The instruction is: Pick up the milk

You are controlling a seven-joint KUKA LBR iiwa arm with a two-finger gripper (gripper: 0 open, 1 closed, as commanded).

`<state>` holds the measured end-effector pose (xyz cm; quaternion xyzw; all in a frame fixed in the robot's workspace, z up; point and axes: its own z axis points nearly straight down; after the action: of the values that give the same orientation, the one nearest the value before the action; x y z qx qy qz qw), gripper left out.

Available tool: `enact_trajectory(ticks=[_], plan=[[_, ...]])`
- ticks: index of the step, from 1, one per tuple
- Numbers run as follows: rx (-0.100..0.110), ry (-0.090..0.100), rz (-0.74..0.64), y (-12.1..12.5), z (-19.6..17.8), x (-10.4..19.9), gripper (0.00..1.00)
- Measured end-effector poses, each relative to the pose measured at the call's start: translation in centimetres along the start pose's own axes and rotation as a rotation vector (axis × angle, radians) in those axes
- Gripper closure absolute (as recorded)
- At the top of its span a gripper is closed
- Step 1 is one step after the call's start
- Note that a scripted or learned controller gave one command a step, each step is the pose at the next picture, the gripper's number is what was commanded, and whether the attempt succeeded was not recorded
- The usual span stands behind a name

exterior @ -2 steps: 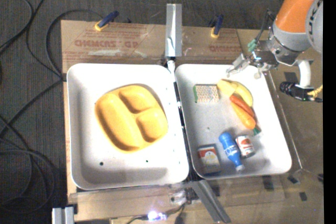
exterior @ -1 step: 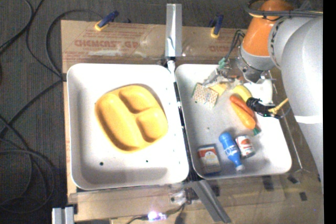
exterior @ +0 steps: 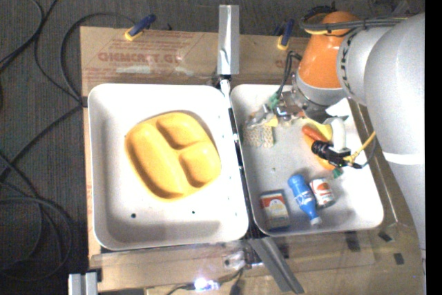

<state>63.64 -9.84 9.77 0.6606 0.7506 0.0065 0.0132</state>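
Bench [exterior: 103, 65]: 2 white bins carried side by side.
Milk [exterior: 275, 208]: laid at right bin's [exterior: 373, 219] front edge, toward left corner.
Gripper [exterior: 271, 112]: held nr bin's back-left corner, well apart from milk; grip state can't be told.

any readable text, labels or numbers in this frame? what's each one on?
Red lettering on the cardboard behind the left bin: too faint and blurred to read.
Labels on the red carton, blue bottle and small can in the right bin: too small to read.
Nothing legible.
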Motion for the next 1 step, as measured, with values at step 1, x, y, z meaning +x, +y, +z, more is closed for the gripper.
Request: enact_trajectory(ticks=[1], plan=[[-0.004,0.005,0.024,-4.40,-0.11,-0.18,0.00]])
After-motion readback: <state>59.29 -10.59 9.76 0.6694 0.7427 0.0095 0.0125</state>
